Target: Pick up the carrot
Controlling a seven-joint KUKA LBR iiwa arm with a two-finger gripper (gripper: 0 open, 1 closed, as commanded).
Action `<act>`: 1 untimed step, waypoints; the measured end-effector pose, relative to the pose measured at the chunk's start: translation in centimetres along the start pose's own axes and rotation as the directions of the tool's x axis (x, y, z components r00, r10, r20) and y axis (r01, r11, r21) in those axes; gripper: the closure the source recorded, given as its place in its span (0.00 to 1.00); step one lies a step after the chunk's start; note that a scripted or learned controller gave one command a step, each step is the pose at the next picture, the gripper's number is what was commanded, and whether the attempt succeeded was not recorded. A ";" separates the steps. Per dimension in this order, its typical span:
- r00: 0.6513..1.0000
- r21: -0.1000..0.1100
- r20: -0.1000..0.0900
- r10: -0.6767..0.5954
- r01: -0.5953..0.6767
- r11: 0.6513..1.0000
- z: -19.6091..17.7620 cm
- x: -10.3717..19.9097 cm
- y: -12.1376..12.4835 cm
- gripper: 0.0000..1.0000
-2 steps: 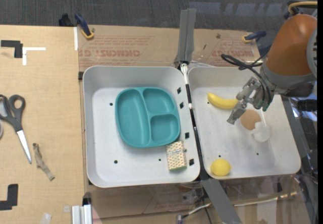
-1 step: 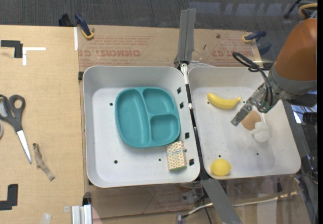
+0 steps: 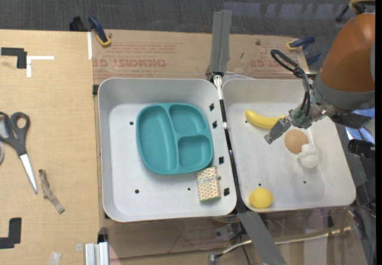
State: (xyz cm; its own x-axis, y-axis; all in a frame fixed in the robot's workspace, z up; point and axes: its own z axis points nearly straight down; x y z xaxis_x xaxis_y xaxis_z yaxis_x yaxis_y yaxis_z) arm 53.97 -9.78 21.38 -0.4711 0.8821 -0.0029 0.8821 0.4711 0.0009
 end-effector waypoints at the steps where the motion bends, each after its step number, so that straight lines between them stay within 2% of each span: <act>1: 0.849 0.002 0.001 0.529 -0.529 0.849 -4.9 -2.0 -2.9 0.00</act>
